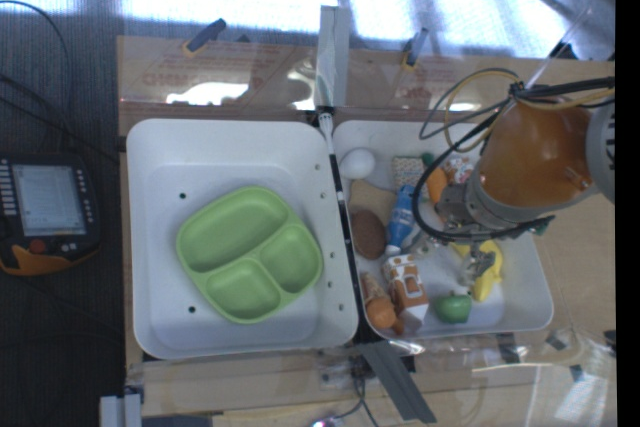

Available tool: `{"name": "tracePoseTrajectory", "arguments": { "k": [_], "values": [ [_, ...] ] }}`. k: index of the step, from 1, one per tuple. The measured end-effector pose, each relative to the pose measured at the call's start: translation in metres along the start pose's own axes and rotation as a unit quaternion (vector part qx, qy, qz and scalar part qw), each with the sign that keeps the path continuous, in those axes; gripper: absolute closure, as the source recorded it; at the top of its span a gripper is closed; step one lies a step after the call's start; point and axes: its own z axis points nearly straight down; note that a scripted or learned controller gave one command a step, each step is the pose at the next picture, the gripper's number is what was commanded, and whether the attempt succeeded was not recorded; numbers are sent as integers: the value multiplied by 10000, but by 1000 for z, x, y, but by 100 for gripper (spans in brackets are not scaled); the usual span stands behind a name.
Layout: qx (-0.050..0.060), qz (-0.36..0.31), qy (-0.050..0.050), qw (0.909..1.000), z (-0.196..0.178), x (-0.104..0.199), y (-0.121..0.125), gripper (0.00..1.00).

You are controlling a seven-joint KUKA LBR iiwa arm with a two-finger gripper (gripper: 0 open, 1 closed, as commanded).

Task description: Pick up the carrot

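nearest you in the right bin (540, 310) lie a green round fruit (455, 307), a small printed carton (405, 283) and an orange-brown lump (380, 312) against the divider. just beyond them a yellow banana (487, 271) lies under the arm's wrist. farther in come a brown oval piece (368, 233) and a blue bottle (402, 215). the left bin (160, 165) holds a green divided plate (250, 253).

the carrot (436, 183) reads as the orange piece with a green tip, far in the right bin, just right of the bottle and tucked against the left edge of the arm (part of it is hidden by the wrist, so how it lies is a guess). a white ball (357, 162) sits in the far left corner of that bin, apart from it.

the gripper (462, 211) hangs below the orange band, near the carrot. you cannot tell how wide it stands or whether it has anything, since the wrist covers it from above.

expect a light, stiff toy with a smooth, tapering skin that may squirt out of a pinch at the thin end. take it across the thick orange body, not the green tip, and mind the bottle beside it.
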Motion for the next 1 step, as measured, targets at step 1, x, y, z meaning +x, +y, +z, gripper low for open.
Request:
{"name": "tracePoseTrajectory", "arguments": {
  "k": [1],
  "values": [
    [-10, -452, -39, 9990, 2, -22, -80, 0]
  ]
}}
